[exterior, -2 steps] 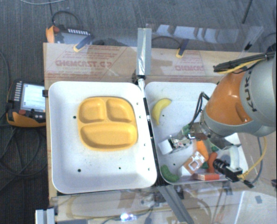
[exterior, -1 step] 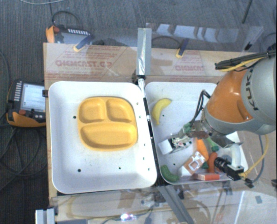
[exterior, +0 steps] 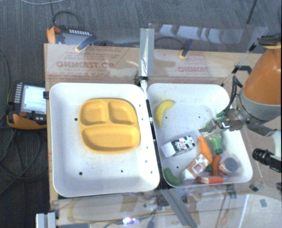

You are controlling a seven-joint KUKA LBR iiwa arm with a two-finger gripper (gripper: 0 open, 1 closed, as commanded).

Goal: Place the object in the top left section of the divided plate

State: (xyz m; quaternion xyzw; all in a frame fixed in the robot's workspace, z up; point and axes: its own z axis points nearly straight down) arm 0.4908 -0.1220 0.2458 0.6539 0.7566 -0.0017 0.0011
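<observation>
Evidently pick phase: no object on the plate (exterior: pixel 110 126), which sits mid left bin (exterior: pixel 64 175). Candidates (banana (exterior: pixel 163 110), carrot (exterior: pixel 205 148)) lie in right bin (exterior: pixel 188 91). Best to drop straight onto one isolated item, avoiding the clutter. Arm (exterior: pixel 264 80) leans in over that bin's right edge; claw (exterior: pixel 216 126) low above the carrot, state indeterminable.

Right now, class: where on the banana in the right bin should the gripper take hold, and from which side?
Probably across the middle of the banana, coming straight down. It lies flat and curved, apart from the other toys, with bare floor of the right bin on both sides.
</observation>
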